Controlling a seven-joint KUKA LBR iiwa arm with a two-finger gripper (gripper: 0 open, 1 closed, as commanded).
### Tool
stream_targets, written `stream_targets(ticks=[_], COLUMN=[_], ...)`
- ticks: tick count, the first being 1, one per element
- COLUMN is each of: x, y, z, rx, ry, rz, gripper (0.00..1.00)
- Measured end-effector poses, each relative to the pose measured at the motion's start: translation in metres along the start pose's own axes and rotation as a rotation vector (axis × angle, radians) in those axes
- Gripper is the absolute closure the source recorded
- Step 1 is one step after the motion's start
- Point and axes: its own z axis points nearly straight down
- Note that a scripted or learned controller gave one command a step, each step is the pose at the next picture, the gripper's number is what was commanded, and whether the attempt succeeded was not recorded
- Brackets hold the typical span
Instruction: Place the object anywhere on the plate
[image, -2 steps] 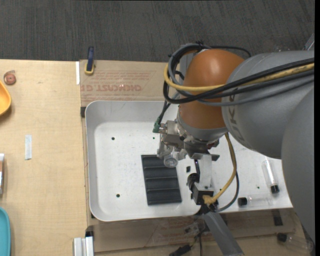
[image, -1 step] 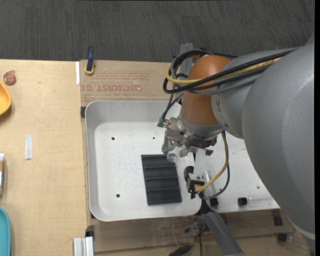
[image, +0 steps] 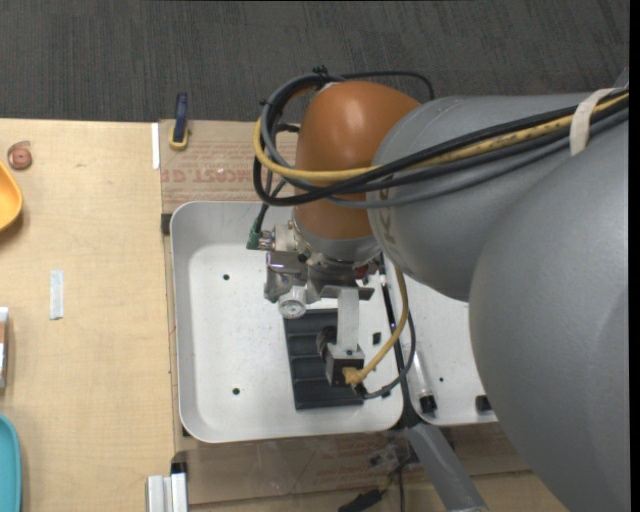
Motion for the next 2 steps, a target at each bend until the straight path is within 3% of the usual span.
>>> stream_targets(ticks=[1,2], x=[0.0,-0.0014], y=[0.0,0.0004], z=[0.0,-0.0076], rx=[0.0,0.003], ry=[0.0,-0.005], rz=[0.0,0.0], gripper=[0.0,1.0])
